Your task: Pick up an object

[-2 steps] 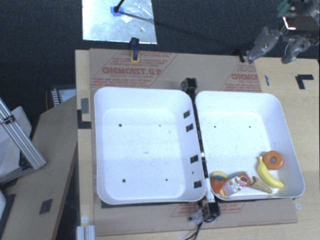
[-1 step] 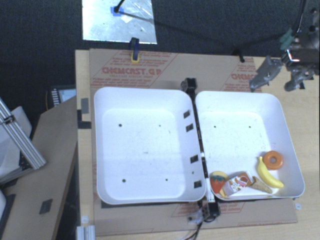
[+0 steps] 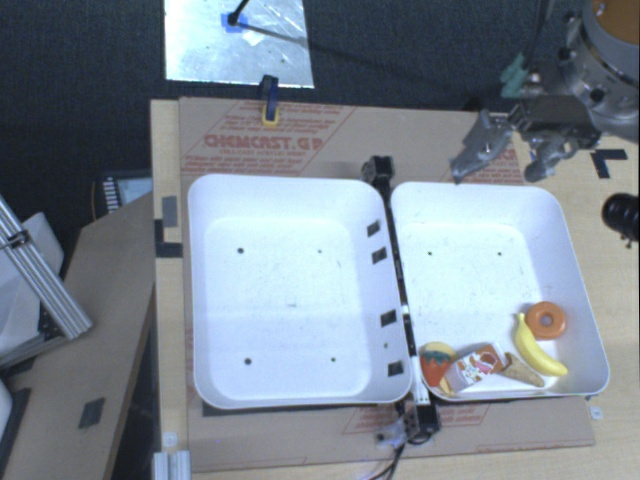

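Several small objects lie in the near right corner of the right bin (image 3: pixel 470 238): a yellow banana (image 3: pixel 538 348), an orange ring (image 3: pixel 546 318), a red-orange fruit (image 3: pixel 436 364), a red and white packet (image 3: pixel 476 366) and a small brown wedge (image 3: pixel 522 372). My gripper (image 3: pixel 512 158) hangs over the far edge of that bin, well away from the pile. Its two grey fingers (image 3: pixel 478 154) are spread open and nothing sits between them.
The left bin (image 3: pixel 280 288) sits beside the right one, with black clips (image 3: pixel 385 258) along the shared wall. Both rest on a cardboard sheet (image 3: pixel 300 133). A shiny metal plate (image 3: pixel 238 28) lies at the back, an aluminium rail (image 3: pixel 35 268) at the left.
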Controlling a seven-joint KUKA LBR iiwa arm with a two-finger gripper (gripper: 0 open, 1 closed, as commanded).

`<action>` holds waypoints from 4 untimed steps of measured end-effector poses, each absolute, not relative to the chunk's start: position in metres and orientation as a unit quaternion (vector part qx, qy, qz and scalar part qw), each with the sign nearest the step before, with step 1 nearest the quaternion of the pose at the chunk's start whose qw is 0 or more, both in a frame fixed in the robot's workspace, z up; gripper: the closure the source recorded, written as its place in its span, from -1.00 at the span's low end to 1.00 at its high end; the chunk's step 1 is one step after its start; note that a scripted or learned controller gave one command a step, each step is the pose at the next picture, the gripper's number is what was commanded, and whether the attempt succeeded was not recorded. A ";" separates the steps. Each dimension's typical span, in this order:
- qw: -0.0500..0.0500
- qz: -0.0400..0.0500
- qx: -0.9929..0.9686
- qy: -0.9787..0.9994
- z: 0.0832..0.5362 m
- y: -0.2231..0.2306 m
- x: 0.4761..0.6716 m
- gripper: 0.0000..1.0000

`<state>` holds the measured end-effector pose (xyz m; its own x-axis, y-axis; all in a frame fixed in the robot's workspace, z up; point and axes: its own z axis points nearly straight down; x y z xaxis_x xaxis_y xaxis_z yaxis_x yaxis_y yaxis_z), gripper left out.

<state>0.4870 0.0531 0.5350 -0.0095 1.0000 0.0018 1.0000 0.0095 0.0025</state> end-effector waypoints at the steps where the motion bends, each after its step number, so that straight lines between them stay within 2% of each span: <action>1: 0.000 0.002 0.703 0.711 0.535 0.126 0.486 -1.00; 2: -0.001 0.002 0.703 0.711 0.535 0.206 0.486 -1.00; 3: 0.000 0.001 0.704 0.710 0.535 0.236 0.486 -1.00; 4: 0.000 0.003 0.705 0.709 0.547 0.235 0.487 1.00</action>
<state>0.4865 0.2348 0.5465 -0.0064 1.0000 0.0040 1.0000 0.0064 0.0041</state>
